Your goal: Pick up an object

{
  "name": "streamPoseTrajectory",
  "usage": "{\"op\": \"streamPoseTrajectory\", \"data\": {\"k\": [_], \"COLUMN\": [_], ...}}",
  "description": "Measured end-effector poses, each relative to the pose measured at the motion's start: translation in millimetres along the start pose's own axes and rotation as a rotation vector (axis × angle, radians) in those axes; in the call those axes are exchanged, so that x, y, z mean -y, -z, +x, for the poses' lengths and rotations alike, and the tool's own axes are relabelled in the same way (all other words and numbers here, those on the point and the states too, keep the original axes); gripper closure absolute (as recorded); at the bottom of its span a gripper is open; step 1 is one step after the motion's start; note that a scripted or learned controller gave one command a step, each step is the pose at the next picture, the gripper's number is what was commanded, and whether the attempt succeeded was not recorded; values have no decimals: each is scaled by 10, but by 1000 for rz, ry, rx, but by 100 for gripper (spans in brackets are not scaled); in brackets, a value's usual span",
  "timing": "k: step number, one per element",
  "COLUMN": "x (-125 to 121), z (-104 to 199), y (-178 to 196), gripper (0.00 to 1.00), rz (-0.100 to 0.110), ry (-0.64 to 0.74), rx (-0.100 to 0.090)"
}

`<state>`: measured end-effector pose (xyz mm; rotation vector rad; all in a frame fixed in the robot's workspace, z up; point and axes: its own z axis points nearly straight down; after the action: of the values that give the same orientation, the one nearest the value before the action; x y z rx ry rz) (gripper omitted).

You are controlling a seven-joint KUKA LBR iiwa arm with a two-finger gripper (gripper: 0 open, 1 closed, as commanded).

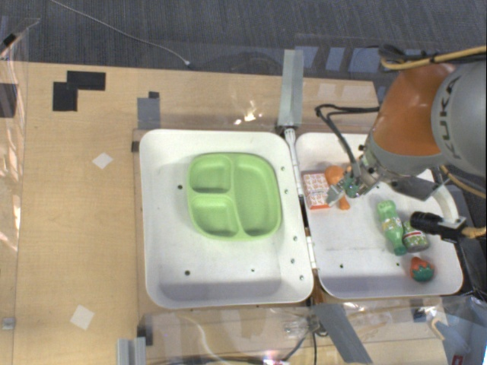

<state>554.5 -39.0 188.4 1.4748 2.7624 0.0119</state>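
Reaching in from the right, the arm (pixel 426 120) holds its gripper (pixel 344 192) low over the right bin (pixel 358 272), beside a small patterned packet (pixel 315 190) and an orange piece (pixel 335 175) near the bin's far left corner. How far the jaws stand open cannot be told, nor whether they hold anything. A green bottle (pixel 391 226) lies further right, a red and green toy (pixel 421 269) nearer. The left bin (pixel 163 226) holds a green divided tray (pixel 232 196).
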Motion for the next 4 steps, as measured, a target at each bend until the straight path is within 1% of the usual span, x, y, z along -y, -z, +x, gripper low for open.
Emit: {"op": "streamPoseTrajectory", "data": {"k": [1, 2, 3, 4], "x": [-555, -293, -318, -467], "z": [509, 1335, 1688, 1966], "y": [1300, 563, 173, -789], "gripper": [100, 100, 100, 100], "rz": [-10, 12, 14, 20], "ry": [-93, -338, -836, -1187], "rx": [2, -4, -1, 2]}}
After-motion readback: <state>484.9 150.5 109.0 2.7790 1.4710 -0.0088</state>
